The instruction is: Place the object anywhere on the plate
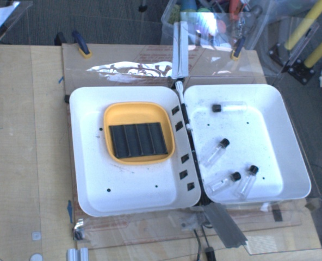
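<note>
Plate (pixel 111 115) w/ dark insert in left bin (pixel 85 162). Four vials right of plate: one (pixel 216 151) nearest. End effector state: can't tell.

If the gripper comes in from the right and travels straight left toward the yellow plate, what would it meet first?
Probably the outer rim of the right bin, then the black-capped vial lying mid-bin, if it travels low. Higher up, the way to the yellow plate looks free; depth is unclear.

You see a yellow plate (pixel 139 132) holding a dark ribbed insert in the left bin (pixel 90 189); clear black-capped vials (pixel 216 152) lie flat in the right bin (pixel 280 145).
</note>
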{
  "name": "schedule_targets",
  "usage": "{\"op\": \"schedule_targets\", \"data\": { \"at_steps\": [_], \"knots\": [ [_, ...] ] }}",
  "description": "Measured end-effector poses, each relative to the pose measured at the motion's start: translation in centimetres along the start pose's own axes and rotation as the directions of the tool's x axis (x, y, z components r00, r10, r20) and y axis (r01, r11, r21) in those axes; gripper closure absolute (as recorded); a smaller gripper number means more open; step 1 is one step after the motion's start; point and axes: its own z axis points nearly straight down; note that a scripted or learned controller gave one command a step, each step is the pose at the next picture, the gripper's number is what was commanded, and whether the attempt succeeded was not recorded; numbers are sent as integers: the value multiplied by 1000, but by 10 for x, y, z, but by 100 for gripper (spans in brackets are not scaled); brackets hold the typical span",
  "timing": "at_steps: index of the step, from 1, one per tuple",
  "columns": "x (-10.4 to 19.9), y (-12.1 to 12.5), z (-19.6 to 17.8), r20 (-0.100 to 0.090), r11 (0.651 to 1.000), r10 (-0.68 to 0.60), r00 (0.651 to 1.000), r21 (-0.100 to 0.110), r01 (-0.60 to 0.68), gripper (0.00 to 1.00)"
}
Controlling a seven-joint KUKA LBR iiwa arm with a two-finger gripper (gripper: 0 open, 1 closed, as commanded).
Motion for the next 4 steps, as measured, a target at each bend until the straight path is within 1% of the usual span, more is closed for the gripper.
{"op": "schedule_targets", "data": {
  "at_steps": [1,2,3,4],
  "knots": [
    [-12,-8,0,2,940,-340,940,4,340,100],
    [-21,-16,5,2,726,-688,726,3,688,100],
    [-30,-23,2,2,507,-862,507,2,862,100],
    [-38,-19,2,3,205,-979,205,1,979,100]
  ]
}}
